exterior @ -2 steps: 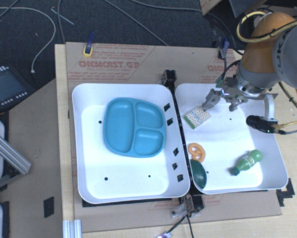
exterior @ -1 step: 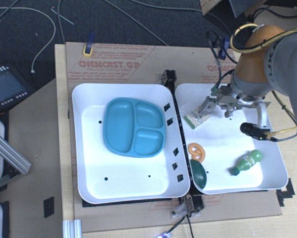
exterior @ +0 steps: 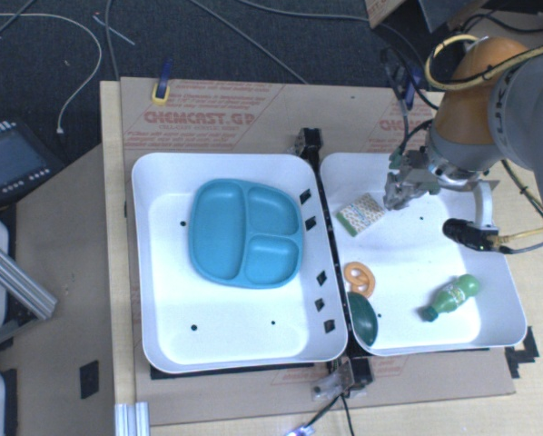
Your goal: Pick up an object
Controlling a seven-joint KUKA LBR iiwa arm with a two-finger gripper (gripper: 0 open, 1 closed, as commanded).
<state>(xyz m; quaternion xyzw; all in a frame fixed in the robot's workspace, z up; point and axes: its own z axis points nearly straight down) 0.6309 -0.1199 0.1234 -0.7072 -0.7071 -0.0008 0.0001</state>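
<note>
The two-finger gripper [exterior: 397,196] hung low over the far part of the right shallow white bin [exterior: 494,330], and whether it was released or clenched could not be told from this slanted view. Nothing showed between its tips. Just beside it, toward the divider between the bins, lay a small flat packet with a green-and-white speckled pattern [exterior: 360,214], tilted on the bin floor; whether the gripper touched the packet's near corner could not be told.

Taking that packet as the landmark: nearer the camera from it, close to the divider, lay an orange pretzel-shaped ring [exterior: 360,279], and just past the ring, at the bin's near corner, a dark green oval spoon-like piece [exterior: 362,320]. Well apart from the packet, toward the bin's near right side, a small green plastic bottle [exterior: 450,299] lay on its side. To the right of the packet, beyond the gripper, a black cylindrical fitting [exterior: 468,233] jutted from the arm's wrist over the bin's edge.

Above the gripper rose the grey arm with its orange band [exterior: 476,94]. Left of the packet, across the divider, the left white bin [exterior: 162,325] held a light blue three-compartment plastic plate [exterior: 245,232], lying flat near its middle
</note>
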